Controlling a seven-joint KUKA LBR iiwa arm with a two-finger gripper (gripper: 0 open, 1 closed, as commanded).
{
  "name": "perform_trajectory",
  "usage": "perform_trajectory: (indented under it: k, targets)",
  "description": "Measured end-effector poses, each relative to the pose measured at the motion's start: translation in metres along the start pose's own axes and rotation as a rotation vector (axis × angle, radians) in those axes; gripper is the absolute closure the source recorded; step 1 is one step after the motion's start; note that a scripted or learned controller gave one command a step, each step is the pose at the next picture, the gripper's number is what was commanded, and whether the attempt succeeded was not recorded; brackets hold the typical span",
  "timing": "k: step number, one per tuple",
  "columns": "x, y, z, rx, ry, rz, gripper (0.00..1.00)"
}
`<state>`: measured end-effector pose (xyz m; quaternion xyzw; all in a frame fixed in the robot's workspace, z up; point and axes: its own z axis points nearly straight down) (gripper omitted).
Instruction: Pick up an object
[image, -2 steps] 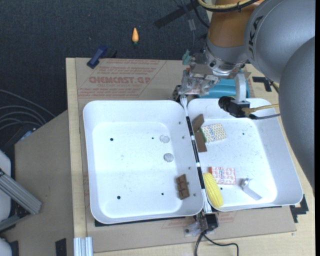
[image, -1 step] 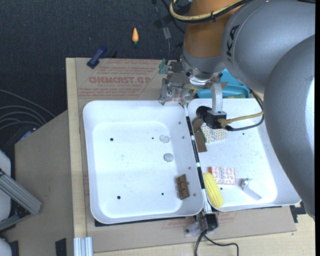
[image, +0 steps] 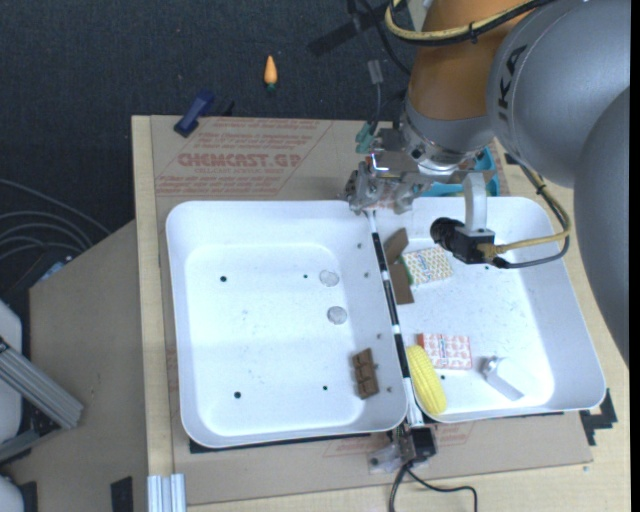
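My gripper (image: 383, 190) hangs over the back rim where the two bins meet, below the orange band of the arm. In the left bin (image: 200, 240) lie a brown chocolate-like block (image: 365, 373) near the front right corner and two small round silvery discs (image: 329, 278) (image: 337, 315). The right bin (image: 560, 300) holds a brown strip (image: 399, 266) just below the gripper, a patterned packet (image: 428, 266), a red-and-white packet (image: 446, 350), a yellow corn cob (image: 427, 381) and a grey metal piece (image: 500, 378). Nothing is seen held.
The divider between the bins (image: 390, 300) runs straight down from the gripper. A black fitting with a yellow cable (image: 470, 240) hangs off the wrist over the right bin. Beyond the bench lie a blue item (image: 193, 114) and a small orange item (image: 270, 70).
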<state>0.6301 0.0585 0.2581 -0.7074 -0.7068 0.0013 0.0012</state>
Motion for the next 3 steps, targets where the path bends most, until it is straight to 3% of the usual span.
perform_trajectory:
  k: [1, 2, 3]
  targets:
    - [-0.07, 0.023, -0.013, -0.006, -0.001, 0.0, 1.0]
    - [-0.018, 0.011, -0.002, 0.0, 0.001, -0.002, 1.0]
    - [-0.063, 0.032, -0.003, -0.006, -0.001, 0.0, 1.0]
